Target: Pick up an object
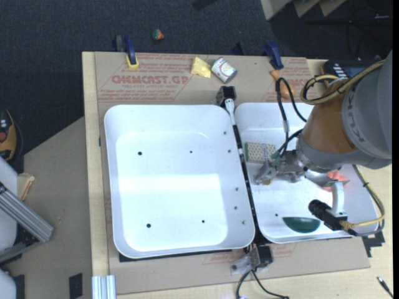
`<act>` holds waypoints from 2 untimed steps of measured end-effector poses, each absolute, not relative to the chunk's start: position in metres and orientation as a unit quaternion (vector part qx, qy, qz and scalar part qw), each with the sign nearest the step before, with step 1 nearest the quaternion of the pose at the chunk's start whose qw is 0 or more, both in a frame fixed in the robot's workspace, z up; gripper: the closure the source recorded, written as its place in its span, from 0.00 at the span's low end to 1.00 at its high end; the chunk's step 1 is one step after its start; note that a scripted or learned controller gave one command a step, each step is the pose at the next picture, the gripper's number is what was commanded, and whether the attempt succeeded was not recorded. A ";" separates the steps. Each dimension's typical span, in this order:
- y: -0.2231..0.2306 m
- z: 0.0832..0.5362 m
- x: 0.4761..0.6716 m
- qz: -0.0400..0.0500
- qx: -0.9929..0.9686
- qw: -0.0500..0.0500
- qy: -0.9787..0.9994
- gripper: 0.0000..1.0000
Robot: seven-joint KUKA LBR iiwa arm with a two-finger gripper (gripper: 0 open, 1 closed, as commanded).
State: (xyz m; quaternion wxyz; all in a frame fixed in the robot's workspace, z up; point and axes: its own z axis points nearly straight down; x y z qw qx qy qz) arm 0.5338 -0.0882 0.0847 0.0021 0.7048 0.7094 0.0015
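We see the hand (267,172) low inside the right bin (288,118), close to that bin's wall on the side that meets the left bin (168,185). The grey arm (352,120) with its orange band comes down to it from the view's right. From this slant we cannot tell how far the hand is open, nor whether it has hold of anything. The things to pick lie in the same bin as the hand. A speckled green square (259,151) lies flat just beside the hand, on its far side toward the back of the bin, and we cannot tell whether the two touch. A dark green piece (302,223) lies apart from the hand, toward the bin's near edge. A small orange-pink piece (338,177) lies behind the hand on the arm's side, partly hidden by the wrist. Farther off, on the brown worktop (156,80) beyond both bins, a yellow scrap (201,68) and a small silvery roll (224,71) sit side by side, well apart from the hand.
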 end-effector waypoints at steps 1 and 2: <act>-0.091 0.095 0.531 0.000 0.707 0.002 0.708 1.00; -0.092 0.085 0.477 0.000 0.708 -0.001 0.706 1.00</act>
